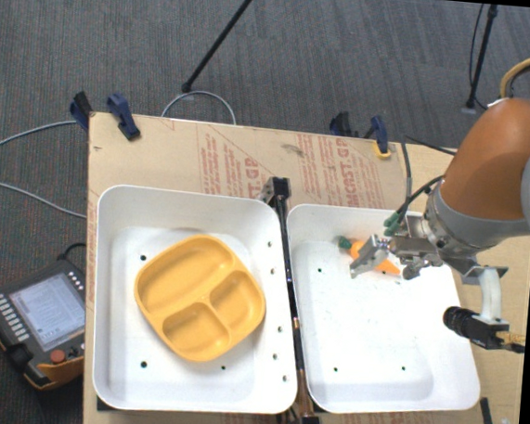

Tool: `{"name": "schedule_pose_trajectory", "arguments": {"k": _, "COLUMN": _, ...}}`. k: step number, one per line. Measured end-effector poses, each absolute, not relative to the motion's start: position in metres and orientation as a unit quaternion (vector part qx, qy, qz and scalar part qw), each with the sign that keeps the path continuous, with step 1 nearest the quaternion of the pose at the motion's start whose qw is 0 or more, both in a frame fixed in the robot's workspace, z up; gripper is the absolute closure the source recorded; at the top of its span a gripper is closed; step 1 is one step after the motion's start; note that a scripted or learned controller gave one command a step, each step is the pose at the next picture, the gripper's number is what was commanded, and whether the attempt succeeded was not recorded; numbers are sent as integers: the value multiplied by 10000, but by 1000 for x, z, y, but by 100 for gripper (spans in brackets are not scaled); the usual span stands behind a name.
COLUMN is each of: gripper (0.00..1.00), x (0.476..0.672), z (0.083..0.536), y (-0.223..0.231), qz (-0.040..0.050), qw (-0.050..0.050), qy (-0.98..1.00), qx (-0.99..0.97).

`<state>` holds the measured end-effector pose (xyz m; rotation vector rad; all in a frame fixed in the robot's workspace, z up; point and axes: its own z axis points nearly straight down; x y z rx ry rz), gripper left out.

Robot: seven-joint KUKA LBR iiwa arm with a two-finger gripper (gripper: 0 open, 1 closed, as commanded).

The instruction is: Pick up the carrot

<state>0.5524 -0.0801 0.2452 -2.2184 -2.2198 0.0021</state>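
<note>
**Bench contents, largest to smallest**

Bench (187, 152): cardboard-topped, bearing two white bins. Left bin (104, 331): holds a yellow divided plate (200, 296). Right bin (398, 378): holds the carrot. Arm (493, 172): reaches in from the right over the right bin's far side. Gripper (386, 262): directly over the carrot; jaw state cannot be told. Carrot (373, 252): orange, green top, near the right bin's far edge, partly covered by the gripper.

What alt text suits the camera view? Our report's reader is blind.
A grey-and-orange robot arm's gripper sits at a small orange carrot with a green top in the right shallow white bin. The left white bin holds a yellow divided plastic plate.
</note>
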Motion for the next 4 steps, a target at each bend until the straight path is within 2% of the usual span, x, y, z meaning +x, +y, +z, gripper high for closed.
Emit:
{"name": "schedule_pose_trajectory", "arguments": {"k": 1, "gripper": 0, "x": 609, "z": 238, "y": -121, "qz": 1, "qw": 4, "qy": -7066, "qx": -7076}}
{"name": "schedule_pose_trajectory", "arguments": {"k": 2, "gripper": 0, "x": 632, "z": 111, "y": -177, "qz": 8, "qw": 18, "qy": -7065, "qx": -7078}}
{"name": "schedule_pose_trajectory", "arguments": {"k": 3, "gripper": 0, "x": 644, "z": 87, "y": -169, "qz": 2, "qw": 7, "qy": -7073, "qx": -7069}}
{"name": "schedule_pose_trajectory", "arguments": {"k": 4, "gripper": 100, "x": 643, "z": 98, "y": -171, "qz": 27, "qw": 32, "qy": -7069, "qx": -7073}}
